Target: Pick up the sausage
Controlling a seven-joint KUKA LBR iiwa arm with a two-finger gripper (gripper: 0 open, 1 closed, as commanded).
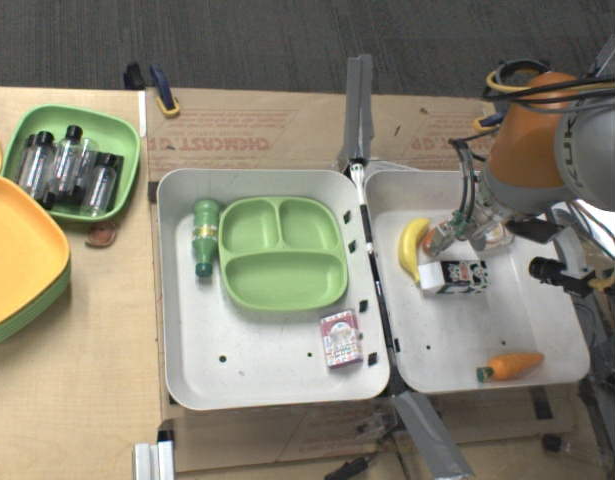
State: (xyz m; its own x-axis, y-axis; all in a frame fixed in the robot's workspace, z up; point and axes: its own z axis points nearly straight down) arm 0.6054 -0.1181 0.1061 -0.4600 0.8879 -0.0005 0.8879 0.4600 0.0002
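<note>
In the camera view, the end effector (465, 236) is seen low in the right bin (547, 318), at centre right of the frame, just beside a banana (411, 248) and a small box (457, 275). Whether it is open cannot be told. The sausage cannot be made out. A carrot (512, 366) lies at lower right. In the left bin (187, 368), a green tray (283, 253) and bottle (205, 236) are seen.

One banana (412, 248), one carrot (512, 366), one bottle (204, 236).
</note>
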